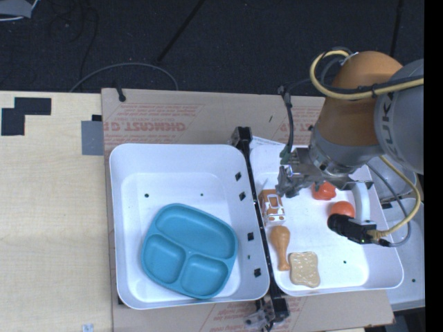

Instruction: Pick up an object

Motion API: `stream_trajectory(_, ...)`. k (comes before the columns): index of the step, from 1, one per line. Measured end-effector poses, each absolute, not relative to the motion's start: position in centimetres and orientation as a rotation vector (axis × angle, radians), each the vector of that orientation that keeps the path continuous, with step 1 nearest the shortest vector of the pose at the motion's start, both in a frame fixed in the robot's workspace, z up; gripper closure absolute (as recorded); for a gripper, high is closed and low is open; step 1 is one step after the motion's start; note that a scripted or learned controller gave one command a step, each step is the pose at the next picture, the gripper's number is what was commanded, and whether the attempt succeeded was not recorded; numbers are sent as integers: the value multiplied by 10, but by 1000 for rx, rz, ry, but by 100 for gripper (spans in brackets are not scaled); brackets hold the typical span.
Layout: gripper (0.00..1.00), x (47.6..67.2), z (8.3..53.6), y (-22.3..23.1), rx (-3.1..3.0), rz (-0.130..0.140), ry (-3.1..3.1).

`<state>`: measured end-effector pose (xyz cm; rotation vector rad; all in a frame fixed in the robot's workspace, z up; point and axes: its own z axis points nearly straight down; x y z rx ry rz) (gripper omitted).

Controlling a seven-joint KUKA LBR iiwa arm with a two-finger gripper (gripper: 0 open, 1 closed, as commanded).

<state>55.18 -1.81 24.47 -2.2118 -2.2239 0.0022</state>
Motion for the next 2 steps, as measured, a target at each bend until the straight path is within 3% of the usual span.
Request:
stream_trajectory(1, 100, 551, 250, 35, -2214, 2, -2225)
stream_trajectory(2, 100, 563, 247, 92, -2214, 2, -2225)
